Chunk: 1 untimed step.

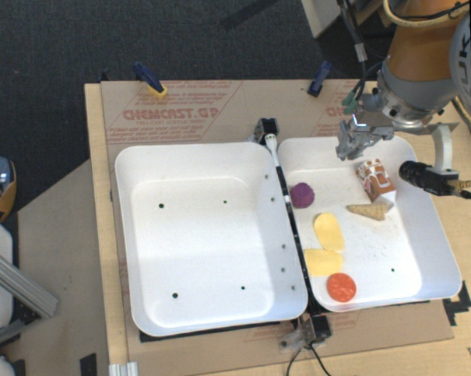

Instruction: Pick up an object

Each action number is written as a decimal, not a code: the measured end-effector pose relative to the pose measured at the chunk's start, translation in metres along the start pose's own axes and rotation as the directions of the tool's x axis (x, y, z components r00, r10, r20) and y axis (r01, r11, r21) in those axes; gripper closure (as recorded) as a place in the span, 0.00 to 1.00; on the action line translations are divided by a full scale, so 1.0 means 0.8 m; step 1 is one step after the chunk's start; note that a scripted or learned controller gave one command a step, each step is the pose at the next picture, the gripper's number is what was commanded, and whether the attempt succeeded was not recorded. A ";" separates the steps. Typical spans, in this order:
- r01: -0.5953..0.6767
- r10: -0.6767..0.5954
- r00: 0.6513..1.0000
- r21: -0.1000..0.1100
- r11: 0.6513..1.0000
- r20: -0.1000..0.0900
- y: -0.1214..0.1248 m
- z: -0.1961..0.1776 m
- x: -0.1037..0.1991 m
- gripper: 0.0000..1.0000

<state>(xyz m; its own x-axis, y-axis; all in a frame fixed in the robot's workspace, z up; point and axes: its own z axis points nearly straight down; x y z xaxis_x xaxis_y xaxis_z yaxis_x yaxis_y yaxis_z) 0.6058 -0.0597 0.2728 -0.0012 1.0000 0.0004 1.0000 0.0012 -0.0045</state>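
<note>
My gripper (pixel 351 147) hangs over the far edge of the right bin (pixel 425 253), with nothing visible between its fingers. Just right of it and a little nearer lies a brown and white packet (pixel 374 178). A tan cone-shaped piece (pixel 371 210) lies below the packet. A purple ball (pixel 301 194) sits near the bin's left wall. Nearer the front are a pale yellow oval (pixel 328 230), a yellow block (pixel 323 261) and a red-orange ball (pixel 341 287).
The left bin (pixel 199 239) stands beside the right one, with a black divider strip (pixel 284 204) between them. Both rest on a cardboard sheet (pixel 185 107) held by blue clamps (pixel 149 78) at the far edge.
</note>
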 end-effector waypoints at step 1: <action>0.004 -0.004 1.000 0.003 1.000 -0.002 -0.021 0.055 0.073 1.00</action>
<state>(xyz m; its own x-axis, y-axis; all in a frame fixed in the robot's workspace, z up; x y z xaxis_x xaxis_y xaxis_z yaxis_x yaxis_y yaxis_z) 0.5887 -0.0016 0.2285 -0.0054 1.0000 0.0029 1.0000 0.0054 -0.0072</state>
